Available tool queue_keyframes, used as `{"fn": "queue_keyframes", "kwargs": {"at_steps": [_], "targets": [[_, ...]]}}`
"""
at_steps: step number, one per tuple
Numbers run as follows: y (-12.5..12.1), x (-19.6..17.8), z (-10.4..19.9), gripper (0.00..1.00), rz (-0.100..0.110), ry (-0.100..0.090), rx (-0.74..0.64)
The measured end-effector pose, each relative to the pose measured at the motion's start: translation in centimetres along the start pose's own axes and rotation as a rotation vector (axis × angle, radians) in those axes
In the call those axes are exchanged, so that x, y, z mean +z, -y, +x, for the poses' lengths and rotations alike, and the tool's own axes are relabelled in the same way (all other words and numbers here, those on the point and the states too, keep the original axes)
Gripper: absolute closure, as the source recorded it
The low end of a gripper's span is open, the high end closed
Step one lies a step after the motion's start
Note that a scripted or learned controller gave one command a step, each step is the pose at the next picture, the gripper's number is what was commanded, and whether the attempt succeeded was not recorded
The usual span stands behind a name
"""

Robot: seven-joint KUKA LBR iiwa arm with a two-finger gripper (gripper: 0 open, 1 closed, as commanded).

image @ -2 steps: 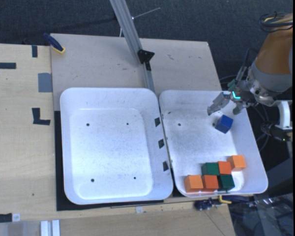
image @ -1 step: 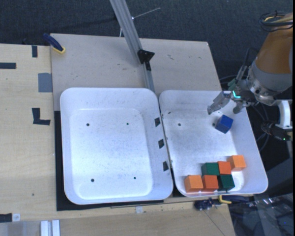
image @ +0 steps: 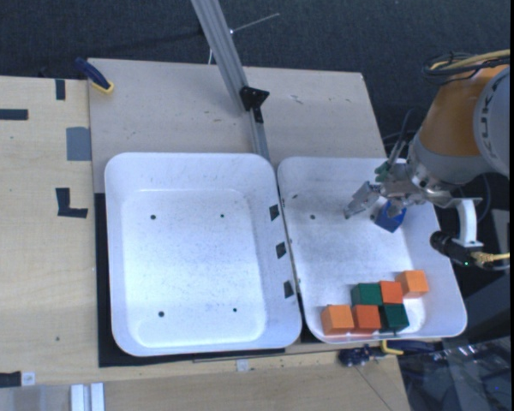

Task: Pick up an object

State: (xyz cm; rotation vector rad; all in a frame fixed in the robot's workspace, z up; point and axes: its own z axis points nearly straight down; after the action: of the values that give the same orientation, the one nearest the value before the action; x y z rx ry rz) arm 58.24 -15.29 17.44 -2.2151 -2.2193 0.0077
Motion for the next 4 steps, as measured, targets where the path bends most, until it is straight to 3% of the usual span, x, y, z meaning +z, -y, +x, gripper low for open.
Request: {"fn": "queue_keyframes", "kwargs": {"at_steps": [1, 2, 3, 4], "targets": [[-0.7, 6.0, 0.1, 0.0, -0.001, 0.001, 0.0], [-0.7, 8.4, 0.1, 0.0, -0.003, 0.001, 0.0], [-0.7, 7.3, 0.2, 1.0, -0.004, 0.0, -0.002], [-0.6, 1.1, 0.6, 1.0, -0.013, 0.001, 0.0]]}}
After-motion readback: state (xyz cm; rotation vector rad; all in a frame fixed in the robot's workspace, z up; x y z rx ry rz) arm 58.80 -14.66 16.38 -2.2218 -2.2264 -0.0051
